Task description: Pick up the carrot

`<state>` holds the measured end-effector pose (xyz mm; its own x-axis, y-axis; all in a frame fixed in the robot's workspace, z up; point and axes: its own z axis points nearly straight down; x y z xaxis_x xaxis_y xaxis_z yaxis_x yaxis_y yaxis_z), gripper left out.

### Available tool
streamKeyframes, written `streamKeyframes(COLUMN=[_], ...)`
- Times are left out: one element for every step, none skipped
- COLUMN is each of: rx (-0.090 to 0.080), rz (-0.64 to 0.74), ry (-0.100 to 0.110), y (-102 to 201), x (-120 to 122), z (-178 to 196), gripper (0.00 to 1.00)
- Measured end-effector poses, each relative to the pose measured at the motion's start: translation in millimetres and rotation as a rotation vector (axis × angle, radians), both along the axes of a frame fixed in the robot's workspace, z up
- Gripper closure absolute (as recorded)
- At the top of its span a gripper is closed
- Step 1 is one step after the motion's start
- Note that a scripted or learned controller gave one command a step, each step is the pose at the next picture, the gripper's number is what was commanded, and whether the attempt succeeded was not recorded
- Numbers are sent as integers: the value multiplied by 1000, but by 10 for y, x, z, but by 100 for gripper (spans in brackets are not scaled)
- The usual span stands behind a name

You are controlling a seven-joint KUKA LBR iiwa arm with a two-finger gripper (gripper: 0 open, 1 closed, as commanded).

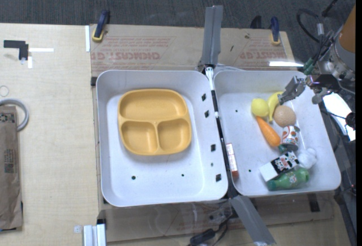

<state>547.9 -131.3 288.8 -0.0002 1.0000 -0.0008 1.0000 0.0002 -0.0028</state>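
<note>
Carrot (268,131) below-left of gripper (295,89), apart, right bin (240,143).

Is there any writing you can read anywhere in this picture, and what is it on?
"CHEMCAST GP", red and upside down, repeated: cardboard sheet behind the bins.
Small can label: too blurred to read.
Black-and-white carton: too small to read.
Brown bag print: unreadable.

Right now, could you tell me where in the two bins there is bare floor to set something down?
In the right bin, the left half is bare, between the centre wall and the carrot. Its right side is crowded: lemon, egg, green bottle. In the left bin, free strips run below and beside the yellow tray.
</note>
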Motion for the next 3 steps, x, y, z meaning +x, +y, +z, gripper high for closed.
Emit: streamKeyframes(rx=[1, 0, 0], rz=[94, -120, -123], ry=[-1, -1, 0], y=[-220, -238, -249], x=[-240, 221, 218], z=[-1761, -1979, -1890], gripper=[0, 0, 100])
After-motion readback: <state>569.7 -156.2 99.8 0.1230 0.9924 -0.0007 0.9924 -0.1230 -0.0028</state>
